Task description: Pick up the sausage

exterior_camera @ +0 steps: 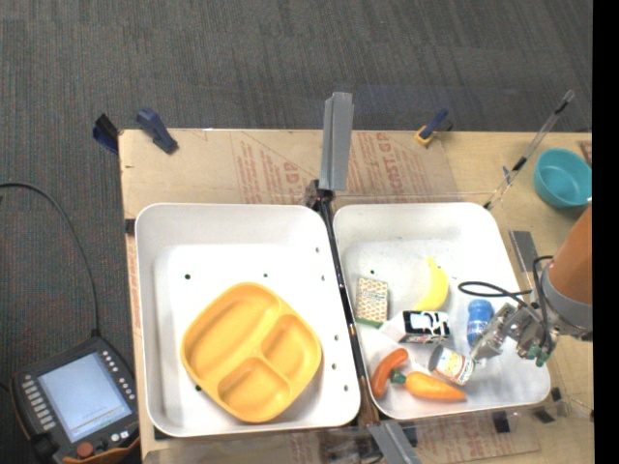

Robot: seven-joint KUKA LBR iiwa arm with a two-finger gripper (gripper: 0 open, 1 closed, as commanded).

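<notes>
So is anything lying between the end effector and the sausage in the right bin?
Yes. The end effector sits at the bin's right side; a small jar and the carrot lie between it and the sausage, with the carrot close beside the sausage.

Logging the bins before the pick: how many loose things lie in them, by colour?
Yellow: 2, plate, banana
Orange or red: 2, sausage, carrot
Blue: 1, bottle
Mixed print: 3, packet, box, can
Total: 8
</notes>
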